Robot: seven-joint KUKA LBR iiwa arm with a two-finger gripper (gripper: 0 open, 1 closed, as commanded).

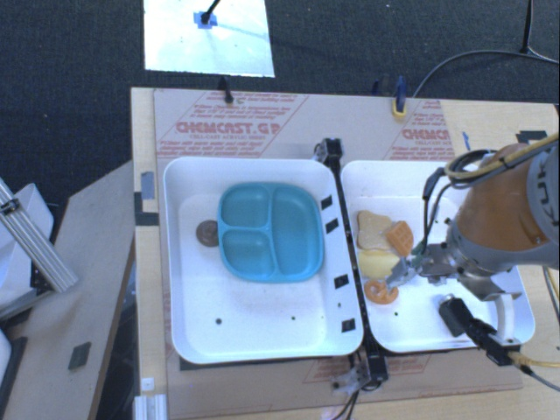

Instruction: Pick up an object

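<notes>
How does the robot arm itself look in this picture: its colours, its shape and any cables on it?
The arm is thick and rounded, with a wide orange band above a grey wrist section. Dark cables loop over its upper side, one with a yellowish stretch. At its end sits a slim metallic gripper. A black block-shaped part is fixed under the wrist. No markings can be read on it.

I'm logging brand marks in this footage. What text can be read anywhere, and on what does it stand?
"CHEMCAST GP", red print, on the protective sheet behind the left bin.
"CHEMCAST", red print, partly cut off, on the same sheet behind the right bin.
Smaller red lines around both marks: too blurred to read.
</notes>
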